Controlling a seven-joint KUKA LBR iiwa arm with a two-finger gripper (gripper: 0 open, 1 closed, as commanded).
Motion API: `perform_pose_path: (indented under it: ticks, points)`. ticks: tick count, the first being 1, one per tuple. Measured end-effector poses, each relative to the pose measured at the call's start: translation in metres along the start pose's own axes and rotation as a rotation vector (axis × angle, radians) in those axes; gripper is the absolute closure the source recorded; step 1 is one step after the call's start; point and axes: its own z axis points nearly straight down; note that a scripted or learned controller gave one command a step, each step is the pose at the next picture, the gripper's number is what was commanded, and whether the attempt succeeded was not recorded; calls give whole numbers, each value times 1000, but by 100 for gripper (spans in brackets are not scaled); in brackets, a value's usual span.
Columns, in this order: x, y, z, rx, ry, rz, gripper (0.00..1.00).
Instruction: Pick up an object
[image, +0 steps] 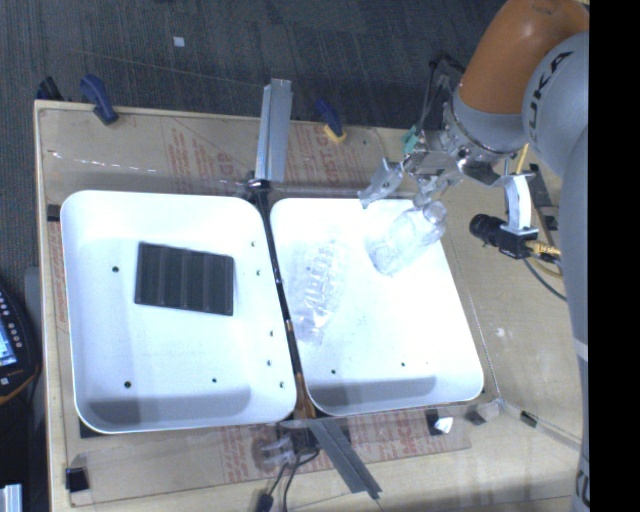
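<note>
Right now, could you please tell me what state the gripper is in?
Gripper: above the right bin's far corner, with a clear plastic bottle hanging just below it; whether it grips the bottle cannot be told.

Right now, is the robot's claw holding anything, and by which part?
It looks so: the gripper seems to pinch a clear bottle at its upper end, above the right bin.

clear plastic bottle (404, 240) tilted above right bin's far corner
</note>
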Motion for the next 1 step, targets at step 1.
perform_pose_path:
  ticks: [1]
  points:
    - [-40, -17, 46, -1, -1, 171, 0]
